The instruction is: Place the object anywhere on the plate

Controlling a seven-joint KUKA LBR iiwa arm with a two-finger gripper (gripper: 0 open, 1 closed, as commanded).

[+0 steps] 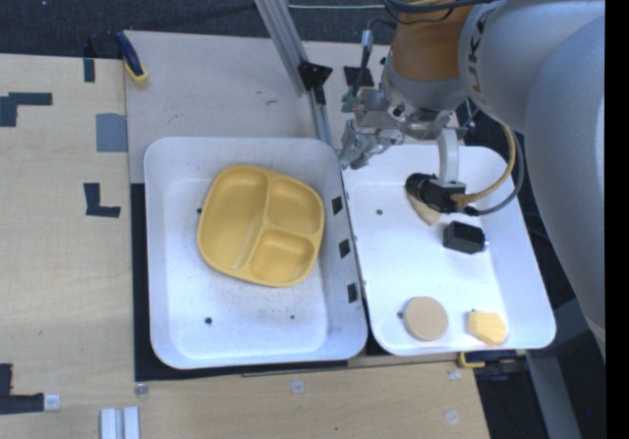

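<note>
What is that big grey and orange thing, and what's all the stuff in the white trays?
That is a robot arm, grey with an orange band, reaching in from the right. One camera above the bench looks down at a slant. Its gripper, the part for picking things up, hangs over the far left corner of the right bin. I cannot see anything held in it. The left bin holds a yellow plate with three sections. In the right bin lie a round tan disc, a yellow chunk and a small black block.
</note>
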